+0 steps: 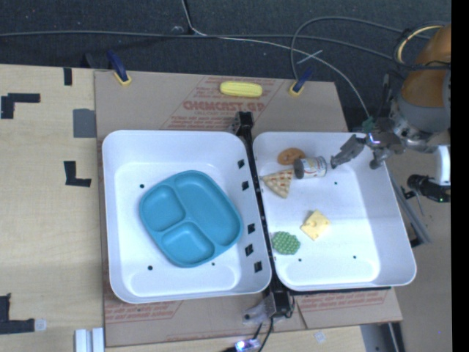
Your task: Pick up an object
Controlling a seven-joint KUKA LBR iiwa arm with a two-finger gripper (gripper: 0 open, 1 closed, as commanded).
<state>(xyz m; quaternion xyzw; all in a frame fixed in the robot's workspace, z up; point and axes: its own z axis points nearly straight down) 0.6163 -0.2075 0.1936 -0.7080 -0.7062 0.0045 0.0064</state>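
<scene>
Claw (360, 152) at right bin's (381, 218) upper right edge, finger state unclear, holding nothing. Small jar (311, 168) lies just left, near cookie (291, 155). Descend centred over jar, close across its narrow width.

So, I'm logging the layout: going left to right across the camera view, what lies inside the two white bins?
Blue three-compartment plastic plate → green round toy food piece → yellow cheese wedge.
</scene>
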